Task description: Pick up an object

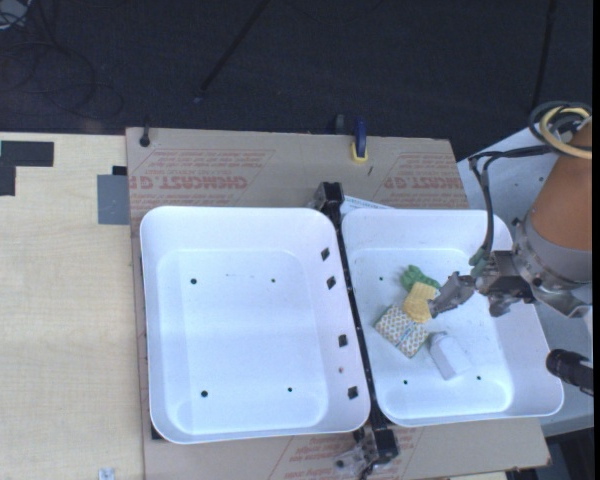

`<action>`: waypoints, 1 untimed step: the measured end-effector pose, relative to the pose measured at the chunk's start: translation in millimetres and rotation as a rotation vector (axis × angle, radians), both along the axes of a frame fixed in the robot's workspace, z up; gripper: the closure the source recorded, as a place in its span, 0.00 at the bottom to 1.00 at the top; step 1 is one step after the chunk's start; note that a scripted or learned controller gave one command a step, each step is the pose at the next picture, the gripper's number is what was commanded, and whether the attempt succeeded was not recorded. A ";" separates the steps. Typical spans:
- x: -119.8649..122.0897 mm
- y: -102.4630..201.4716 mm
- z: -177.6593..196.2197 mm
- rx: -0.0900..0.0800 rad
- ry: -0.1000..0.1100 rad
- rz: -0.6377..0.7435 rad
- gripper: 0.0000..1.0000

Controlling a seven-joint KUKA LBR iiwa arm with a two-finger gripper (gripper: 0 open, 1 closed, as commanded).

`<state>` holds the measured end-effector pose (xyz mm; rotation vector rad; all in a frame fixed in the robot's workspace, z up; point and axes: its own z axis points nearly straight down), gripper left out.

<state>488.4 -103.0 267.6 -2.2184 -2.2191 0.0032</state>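
In the right bin (525, 388) lie a yellow object (418, 303), a green object (415, 277) just behind it, a patterned white-and-green square packet (401, 329) and a pale grey cylinder (446, 356). My gripper (447, 299) reaches in from the right, low over the bin, with its fingertips right beside the yellow object's right edge. Nothing shows between the fingers.
The left bin (160, 298) stands alongside, split from the right one by a black-clipped divider (342, 298). Both rest on a cardboard sheet (230, 173) on the bench. A cable (487, 208) loops above the right bin's far right corner.
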 end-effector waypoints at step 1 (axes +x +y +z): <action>-0.1 -0.4 9.4 0.001 0.003 0.000 1.00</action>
